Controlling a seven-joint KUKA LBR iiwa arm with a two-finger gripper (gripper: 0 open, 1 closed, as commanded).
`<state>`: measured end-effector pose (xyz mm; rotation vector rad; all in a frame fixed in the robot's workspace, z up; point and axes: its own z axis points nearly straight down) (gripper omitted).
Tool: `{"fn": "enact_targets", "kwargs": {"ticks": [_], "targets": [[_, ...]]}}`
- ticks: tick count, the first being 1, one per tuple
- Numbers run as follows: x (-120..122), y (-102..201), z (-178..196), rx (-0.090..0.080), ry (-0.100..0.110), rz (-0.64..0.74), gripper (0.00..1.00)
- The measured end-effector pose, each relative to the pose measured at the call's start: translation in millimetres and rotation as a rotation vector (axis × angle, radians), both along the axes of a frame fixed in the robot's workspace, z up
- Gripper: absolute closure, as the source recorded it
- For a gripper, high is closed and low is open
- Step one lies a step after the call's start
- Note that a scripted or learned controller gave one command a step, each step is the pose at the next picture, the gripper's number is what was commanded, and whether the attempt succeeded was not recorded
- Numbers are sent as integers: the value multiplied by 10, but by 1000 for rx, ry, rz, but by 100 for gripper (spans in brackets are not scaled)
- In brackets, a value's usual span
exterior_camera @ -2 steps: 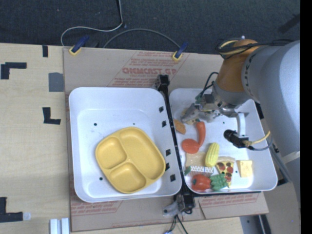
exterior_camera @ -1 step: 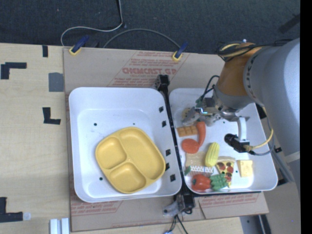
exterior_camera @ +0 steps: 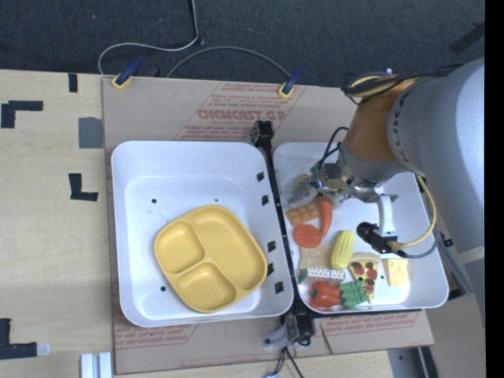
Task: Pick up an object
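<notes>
Where the grey arm with its orange band (exterior_camera: 376,128) reaches in over the right bin (exterior_camera: 425,286), the gripper (exterior_camera: 316,189) sits low above the bin's upper left part, close to the divider between the two bins; whether it is open or closed, and whether it has anything in its grasp, cannot be told from this slanted view. Just below it lie an orange carrot-like toy (exterior_camera: 324,213) and, beside that, a small waffle-patterned piece (exterior_camera: 300,215), with a red pepper-like toy (exterior_camera: 309,235) next to them. Further down the bin are a yellow corn cob (exterior_camera: 342,248), a pizza-slice toy (exterior_camera: 363,268), a pale yellow cheese wedge (exterior_camera: 395,272), a red tomato-like piece (exterior_camera: 324,294) and a green leafy piece (exterior_camera: 354,294), all lying loose on the bin floor. In the left bin (exterior_camera: 138,176) rests a yellow divided plate (exterior_camera: 209,257) with three compartments, well apart from the gripper. Both bins stand on a brown cardboard sheet (exterior_camera: 228,109).
</notes>
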<state>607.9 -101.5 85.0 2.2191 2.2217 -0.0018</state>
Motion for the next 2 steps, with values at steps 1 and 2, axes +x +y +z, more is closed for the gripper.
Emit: {"fn": "enact_targets", "kwargs": {"ticks": [1,2], "targets": [[5,-1,99,1,0,0,100],[-353,643,1047,5,-6,6,100]]}}
